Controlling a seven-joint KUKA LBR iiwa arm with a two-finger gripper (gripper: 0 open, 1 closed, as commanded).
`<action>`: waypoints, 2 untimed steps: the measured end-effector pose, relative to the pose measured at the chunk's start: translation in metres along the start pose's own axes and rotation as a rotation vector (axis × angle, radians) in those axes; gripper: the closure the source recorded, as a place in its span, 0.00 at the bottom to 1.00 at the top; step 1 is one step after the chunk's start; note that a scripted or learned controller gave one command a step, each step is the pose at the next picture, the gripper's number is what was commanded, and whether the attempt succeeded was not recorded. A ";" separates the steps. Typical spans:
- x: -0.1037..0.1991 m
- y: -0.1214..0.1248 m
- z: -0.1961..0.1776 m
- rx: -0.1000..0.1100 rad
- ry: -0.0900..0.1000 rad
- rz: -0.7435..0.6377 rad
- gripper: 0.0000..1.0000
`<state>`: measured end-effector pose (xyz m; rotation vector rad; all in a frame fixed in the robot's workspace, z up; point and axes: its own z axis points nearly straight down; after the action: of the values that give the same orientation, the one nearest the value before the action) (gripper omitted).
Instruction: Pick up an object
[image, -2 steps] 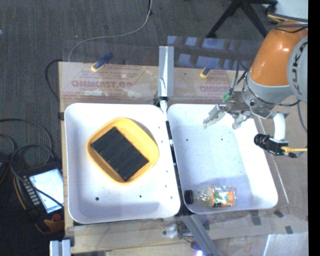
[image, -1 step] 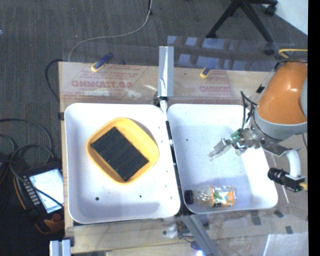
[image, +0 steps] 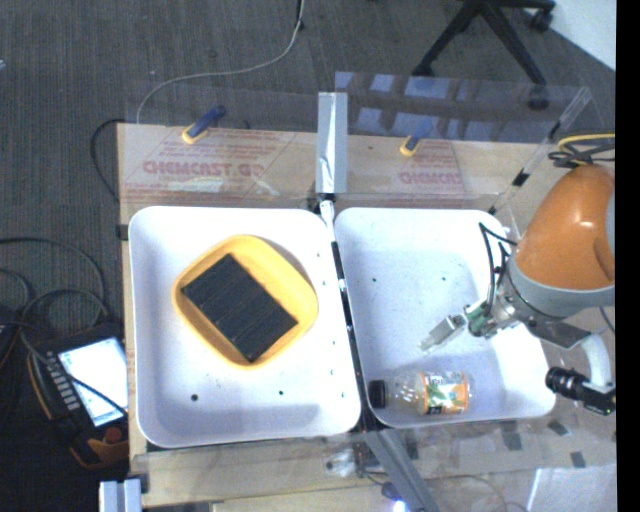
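bottle (image: 428, 392) hugs right bin's (image: 400, 240) front edge; hand (image: 440, 333), grip unclear, hovers over open floor.

Robotics lab: bench (image: 200, 165), bins (image: 150, 300), cables (image: 60, 290).

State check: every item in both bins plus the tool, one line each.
Bottle: on its side near the right bin's front edge, black cap on, pointing left.
Yellow dish: upright in the left bin, a dark ribbed pad resting inside.
Tool: hanging over the right bin, above the bottle, holding nothing.
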<state>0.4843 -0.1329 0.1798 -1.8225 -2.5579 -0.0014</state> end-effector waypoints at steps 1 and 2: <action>-0.028 -0.005 0.088 -0.012 -0.007 -0.131 0.00; -0.048 0.002 0.079 0.001 -0.001 0.150 0.00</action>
<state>0.5020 -0.1777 0.1004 -2.0093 -2.4139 0.0003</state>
